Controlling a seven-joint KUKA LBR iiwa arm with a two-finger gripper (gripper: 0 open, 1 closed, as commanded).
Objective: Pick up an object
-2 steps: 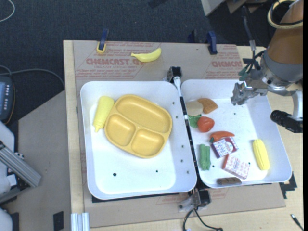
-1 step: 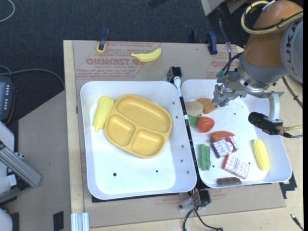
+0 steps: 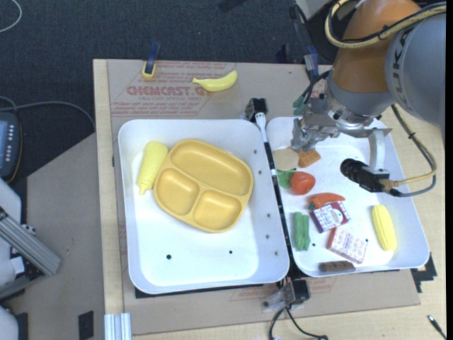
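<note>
Arm: grey KUKA arm [image 3: 417,55] with orange band, entering from the right, wrist lowered over the far-left part of the right bin [image 3: 410,250].
Gripper: gripper [image 3: 306,142] low over the far-left corner of the right bin, above a tan piece; state of the tool cannot be told, and nothing is seen held.
Right bin, far-left corner: tan flat piece [image 3: 285,160] and small orange piece [image 3: 309,159], both just under the gripper.
Right bin, left edge: red tomato with green leaf [image 3: 301,183]; nearer the front, a green vegetable [image 3: 301,231] lying along the edge.
Right bin, centre: red pepper-like item [image 3: 325,199], purple packet [image 3: 327,217], red-and-white packet [image 3: 347,245], close together.
Right bin, right edge: yellow corn cob [image 3: 383,227].
Right bin, front edge: brown bar [image 3: 335,266].
Obstruction: black cylindrical fitting [image 3: 359,174] on a cable, hanging over the right bin just right of the gripper.
Left bin [image 3: 141,261]: yellow 3-compartment plate [image 3: 204,184] at centre; yellow squeeze bottle [image 3: 151,166] touching its left side.
Board [image 3: 113,83]: yellow banana [image 3: 218,82] and blue-and-yellow clamp [image 3: 150,64] near the far edge.
Writing: red print on the board, partly legible as "CHEMCAST"; smaller lines unreadable.
</note>
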